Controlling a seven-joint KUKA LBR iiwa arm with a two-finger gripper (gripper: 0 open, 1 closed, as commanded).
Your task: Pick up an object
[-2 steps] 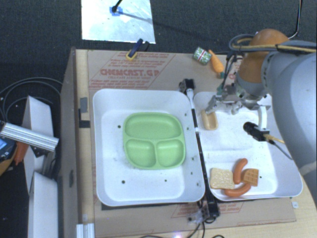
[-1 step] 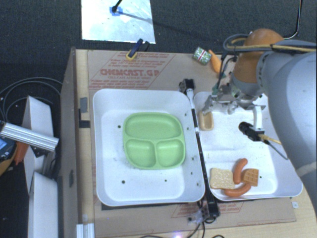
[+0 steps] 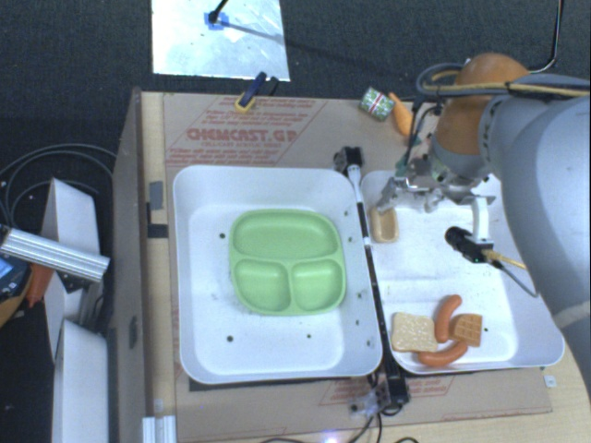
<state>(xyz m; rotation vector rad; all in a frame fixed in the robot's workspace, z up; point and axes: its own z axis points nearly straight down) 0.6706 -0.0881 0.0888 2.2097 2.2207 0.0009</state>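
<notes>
My gripper (image 3: pixel 395 192) hangs over the far left corner of the right bin (image 3: pixel 526 326). Just below it, a small tan food piece (image 3: pixel 384 225) lies on the bin floor by the left wall; whether the gripper touches it is unclear. Near the front of this bin lie a slice of toast (image 3: pixel 413 332), a red sausage (image 3: pixel 447 311), a small waffle (image 3: pixel 467 328) and an orange curved sausage (image 3: pixel 441 357), clustered together. A green divided plate (image 3: pixel 286 259) rests in the middle of the left bin (image 3: pixel 203 247).
Behind the bins, on the cardboard, lie a small green can (image 3: pixel 377 102) and an orange carrot-like piece (image 3: pixel 403 116). A black and yellow clip (image 3: pixel 253 93) sits at the cardboard's far edge. The grey arm (image 3: pixel 540 183) covers the right bin's right side.
</notes>
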